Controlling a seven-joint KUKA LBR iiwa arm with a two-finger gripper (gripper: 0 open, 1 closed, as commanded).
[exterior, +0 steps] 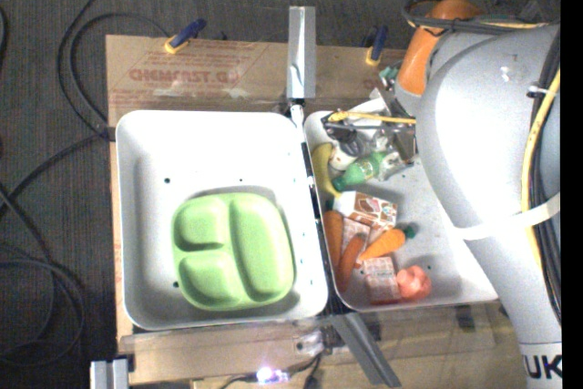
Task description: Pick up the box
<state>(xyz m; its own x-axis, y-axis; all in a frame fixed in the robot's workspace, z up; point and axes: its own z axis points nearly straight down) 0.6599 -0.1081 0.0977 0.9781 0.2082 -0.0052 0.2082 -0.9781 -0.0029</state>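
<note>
A small carton box (372, 209) with red and white print lies near the middle of the right bin (451, 273). A second small reddish box (381, 279) lies near that bin's front wall. My gripper (369, 139) hangs over the back part of the right bin, just above a green bottle (364, 168) and behind the printed box. The grey arm (483, 123) covers the bin's right side. Nothing shows as held by the gripper.
The right bin also holds a banana (321, 168), two carrots (335, 237) (384, 243) and a pink-red toy (414, 283). The left bin (146, 150) holds a green divided plate (234, 249). A metal bar (301, 50) stands between the bins at the back.
</note>
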